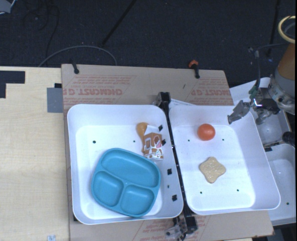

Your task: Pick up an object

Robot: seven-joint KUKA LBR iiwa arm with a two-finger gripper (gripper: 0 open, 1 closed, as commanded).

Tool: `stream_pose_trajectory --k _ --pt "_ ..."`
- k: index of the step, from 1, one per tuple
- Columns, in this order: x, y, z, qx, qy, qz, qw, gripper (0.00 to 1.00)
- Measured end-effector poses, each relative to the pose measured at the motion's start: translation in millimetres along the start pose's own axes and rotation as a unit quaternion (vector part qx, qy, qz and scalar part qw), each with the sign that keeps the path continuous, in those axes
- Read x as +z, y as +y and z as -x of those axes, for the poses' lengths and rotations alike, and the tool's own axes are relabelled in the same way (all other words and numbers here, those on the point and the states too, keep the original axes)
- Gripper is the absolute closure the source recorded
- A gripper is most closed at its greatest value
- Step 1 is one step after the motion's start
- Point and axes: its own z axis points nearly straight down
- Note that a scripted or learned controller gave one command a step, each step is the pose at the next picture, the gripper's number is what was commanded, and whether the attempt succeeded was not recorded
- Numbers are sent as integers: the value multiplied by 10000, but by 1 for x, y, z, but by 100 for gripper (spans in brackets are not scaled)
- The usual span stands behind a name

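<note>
Gripper (245,110) over right bin's (269,185) far-right rim | jaws: cannot tell | tomato (206,132), cracker (212,169) in right bin | blue tray (126,182) in left bin (81,119)

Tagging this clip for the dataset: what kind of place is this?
Likely a robotics lab pick-and-place bench: two white bins clamped on cardboard, holding toy-like items such as a blue divided tray and a tomato, with cables on dark carpet.
</note>
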Motion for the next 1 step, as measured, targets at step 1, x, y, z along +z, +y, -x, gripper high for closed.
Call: stream_pose_trajectory --k 1 --pt "-8 2 0 -12 -14 68 10000 0"
